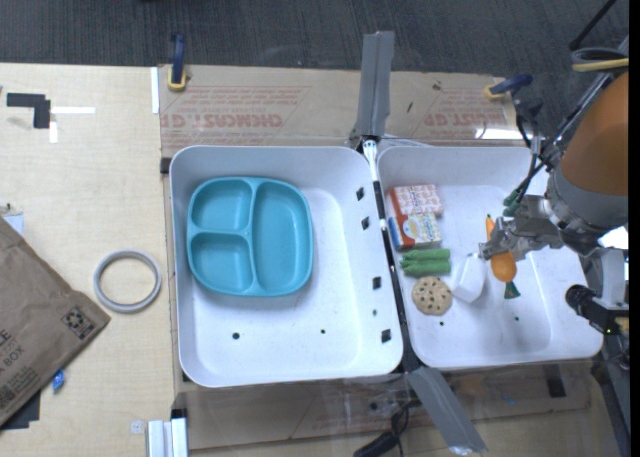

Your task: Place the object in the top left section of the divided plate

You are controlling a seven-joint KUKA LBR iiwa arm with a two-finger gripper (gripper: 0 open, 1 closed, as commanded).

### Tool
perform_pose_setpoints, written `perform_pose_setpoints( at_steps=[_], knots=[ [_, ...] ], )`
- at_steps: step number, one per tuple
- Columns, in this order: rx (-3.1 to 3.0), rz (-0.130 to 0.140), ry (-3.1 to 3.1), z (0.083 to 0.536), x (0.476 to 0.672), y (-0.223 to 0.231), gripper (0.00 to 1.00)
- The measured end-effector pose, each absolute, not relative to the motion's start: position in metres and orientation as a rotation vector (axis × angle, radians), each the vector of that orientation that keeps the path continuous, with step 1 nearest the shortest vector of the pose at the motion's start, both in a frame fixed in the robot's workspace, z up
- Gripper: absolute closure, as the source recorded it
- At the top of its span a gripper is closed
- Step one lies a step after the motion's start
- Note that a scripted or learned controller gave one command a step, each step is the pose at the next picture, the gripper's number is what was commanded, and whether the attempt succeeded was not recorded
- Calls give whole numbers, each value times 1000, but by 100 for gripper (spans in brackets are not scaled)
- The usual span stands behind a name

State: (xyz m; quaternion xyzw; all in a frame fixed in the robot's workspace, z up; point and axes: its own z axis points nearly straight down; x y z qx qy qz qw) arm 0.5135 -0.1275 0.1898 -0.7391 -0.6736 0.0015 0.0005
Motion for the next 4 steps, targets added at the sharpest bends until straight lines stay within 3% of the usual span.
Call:
perform_pose_setpoints(
  at_steps=[1,2,3,4],
  knots=[
    [-2351,6,-2081,190,536,-68,100],
    [-2424,5,-1998,258,529,-8,100],
    [-2560,9,-1820,228,581,61,100],
    [-2564,7,-1817,273,580,126,100]
  ],
)
